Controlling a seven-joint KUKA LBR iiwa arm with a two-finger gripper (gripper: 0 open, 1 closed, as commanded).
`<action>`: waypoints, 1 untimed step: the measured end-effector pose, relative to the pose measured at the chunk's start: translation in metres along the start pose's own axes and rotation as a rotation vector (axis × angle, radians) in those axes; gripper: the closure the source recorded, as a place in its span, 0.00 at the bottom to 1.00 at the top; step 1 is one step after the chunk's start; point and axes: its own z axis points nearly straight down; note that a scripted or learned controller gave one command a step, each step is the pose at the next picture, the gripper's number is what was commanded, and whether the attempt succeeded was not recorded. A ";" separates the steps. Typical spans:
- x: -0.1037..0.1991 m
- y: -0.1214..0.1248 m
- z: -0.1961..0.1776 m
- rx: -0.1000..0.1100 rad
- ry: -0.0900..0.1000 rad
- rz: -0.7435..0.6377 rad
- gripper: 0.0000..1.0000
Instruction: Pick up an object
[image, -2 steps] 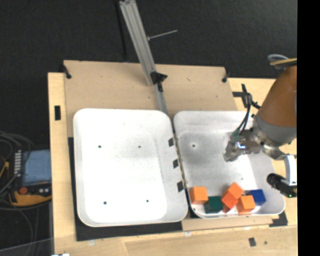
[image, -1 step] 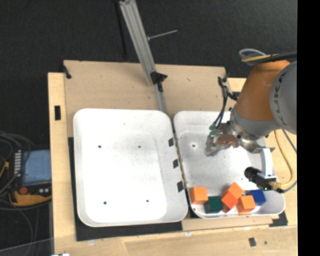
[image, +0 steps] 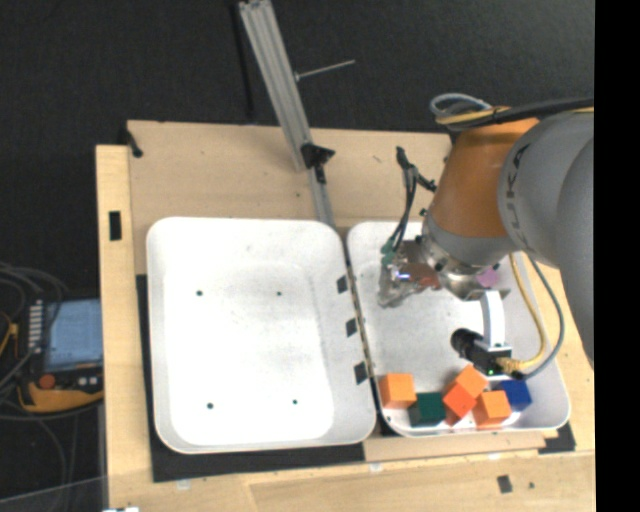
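Note:
My gripper hangs over the upper left part of the right bin, close to the divider between the bins. Nothing shows between its fingers. Along the bin's near edge lies a cluster of blocks: an orange block, a dark green block, a tilted orange-red block, another orange block and a blue block. A pink thing peeks out from under the wrist. The blocks are well below the gripper in the view, apart from it.
The left bin lies beside the right one. A grey metal rail slants down from the top to the bins' divider. The wooden bench surrounds both bins. A blue device and cables sit off the bench at left.

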 end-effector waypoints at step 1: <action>0.051 0.006 -0.001 0.000 0.001 -0.001 1.00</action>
